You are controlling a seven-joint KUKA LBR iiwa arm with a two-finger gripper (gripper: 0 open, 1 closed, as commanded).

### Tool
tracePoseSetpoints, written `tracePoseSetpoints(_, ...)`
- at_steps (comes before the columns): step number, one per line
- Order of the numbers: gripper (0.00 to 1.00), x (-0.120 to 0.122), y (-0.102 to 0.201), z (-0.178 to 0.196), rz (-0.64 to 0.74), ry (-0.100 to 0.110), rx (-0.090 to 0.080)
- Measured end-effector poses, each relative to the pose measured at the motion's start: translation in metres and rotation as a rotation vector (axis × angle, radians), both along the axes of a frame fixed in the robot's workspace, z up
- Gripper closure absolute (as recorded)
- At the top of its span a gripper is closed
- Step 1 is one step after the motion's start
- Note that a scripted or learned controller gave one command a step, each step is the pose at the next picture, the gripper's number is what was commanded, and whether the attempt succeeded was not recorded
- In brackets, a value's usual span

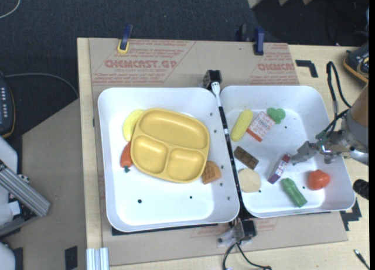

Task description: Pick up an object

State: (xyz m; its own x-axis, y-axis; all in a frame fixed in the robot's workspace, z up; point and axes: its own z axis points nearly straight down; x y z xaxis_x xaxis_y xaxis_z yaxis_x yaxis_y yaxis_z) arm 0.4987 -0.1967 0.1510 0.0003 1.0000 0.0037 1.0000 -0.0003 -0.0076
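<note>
My gripper [301, 153] hangs low over the right part of the right bin [304, 96], at the end of the grey arm coming in from the right. Just left of and below it lies a small purple tube [279, 169]. A red tomato [318, 179] sits below it, and a green cucumber [293, 192] lies near the bin's front wall. Farther left are a brown chocolate bar [246, 157], a round beige cookie [249, 180], a corn cob [242, 124], a red-and-white packet [261, 126] and a green leafy piece [275, 114]. I see nothing held.
The left bin [111, 198] holds a yellow divided plate [170, 144], a yellow piece [132, 123] and a red-orange pepper [126, 157] at its left edge, and a brown waffle [211, 173] at its right. A black divider rail [224, 137] runs between the bins.
</note>
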Motion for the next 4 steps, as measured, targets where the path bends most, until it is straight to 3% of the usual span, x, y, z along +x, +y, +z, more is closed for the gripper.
tracePoseSetpoints(1,0.0,0.006,0.004,-0.038,0.0,-0.009,0.001)
tracePoseSetpoints(2,0.0,0.009,0.002,-0.037,0.0,-0.021,-0.006)
tracePoseSetpoints(3,1.0,0.008,0.002,-0.026,0.0,-0.019,-0.004)
tracePoseSetpoints(4,1.0,0.013,0.011,0.024,0.002,-0.014,-0.006)
